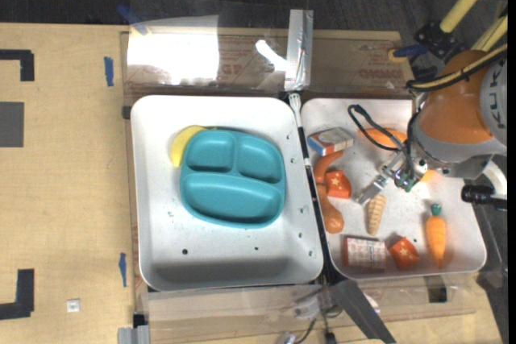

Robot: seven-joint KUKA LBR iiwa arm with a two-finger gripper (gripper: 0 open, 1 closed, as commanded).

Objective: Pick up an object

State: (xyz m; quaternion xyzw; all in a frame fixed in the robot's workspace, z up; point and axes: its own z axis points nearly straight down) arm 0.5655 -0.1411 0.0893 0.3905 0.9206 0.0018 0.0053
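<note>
Hand: my hand (379, 189) hovers over the corn cob (375, 214); grip state, I cannot tell.
Corn cob: light, stiff, ridged; I'd pinch mid-length.

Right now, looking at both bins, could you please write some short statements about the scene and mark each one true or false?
1. The teal divided plate lies in the left bin. True.
2. The carrot lies on the teal plate. False: it lies in the right bin, near its right side.
3. The gripper is above the right bin. True.
4. A yellow object peeks out at the plate's upper left edge. True.
5. The small box stands in the left bin. False: it is in the right bin, near the divider.
</note>
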